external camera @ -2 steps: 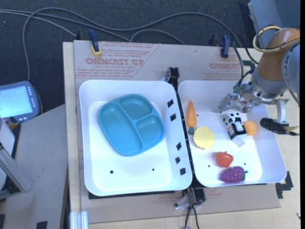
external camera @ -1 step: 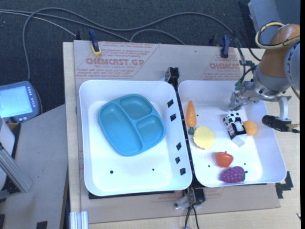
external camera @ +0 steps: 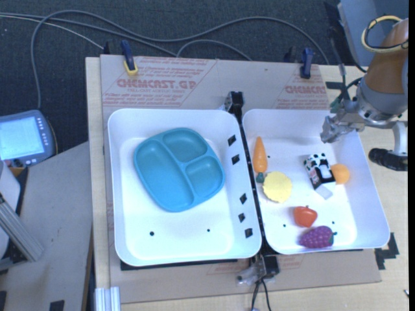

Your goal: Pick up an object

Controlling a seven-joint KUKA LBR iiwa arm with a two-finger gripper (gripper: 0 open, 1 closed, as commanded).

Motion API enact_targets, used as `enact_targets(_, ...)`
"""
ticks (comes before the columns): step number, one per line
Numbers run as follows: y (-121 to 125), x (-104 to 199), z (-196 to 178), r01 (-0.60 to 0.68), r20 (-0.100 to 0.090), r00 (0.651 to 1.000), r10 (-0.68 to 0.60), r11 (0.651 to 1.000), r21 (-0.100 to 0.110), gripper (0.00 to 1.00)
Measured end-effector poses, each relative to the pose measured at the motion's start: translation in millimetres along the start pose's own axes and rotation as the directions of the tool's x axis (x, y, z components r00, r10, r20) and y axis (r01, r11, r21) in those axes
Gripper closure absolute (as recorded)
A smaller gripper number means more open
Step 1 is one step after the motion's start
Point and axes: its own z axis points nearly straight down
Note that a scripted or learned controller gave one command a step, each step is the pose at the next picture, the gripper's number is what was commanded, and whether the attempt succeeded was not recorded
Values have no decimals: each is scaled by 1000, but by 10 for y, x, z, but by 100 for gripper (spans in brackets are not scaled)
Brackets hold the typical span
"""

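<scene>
Toy cow [external camera: 318, 170] | right bin [external camera: 373, 203], just left of orange ball [external camera: 340, 173] | likely light, stiff, smooth; grip across its body | gripper [external camera: 329, 132] just beyond, grip state unreadable, nothing visibly held

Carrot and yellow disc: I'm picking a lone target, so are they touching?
Apart. The camera view shows white bin floor between the carrot and the yellow disc.

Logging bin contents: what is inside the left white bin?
A blue three-compartment plate lies in the left bin, its compartments bare. Whatever is under the plate is hidden.
</scene>
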Motion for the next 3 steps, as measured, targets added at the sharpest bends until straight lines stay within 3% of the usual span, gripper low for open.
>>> enact_targets(2, 3, 97, -1117, 2, 1, 1000, -2, 1000, -3, 100)
enact_targets(3, 20, 530, -1080, 5, -3, 1000, -5, 1000, 6, 100)
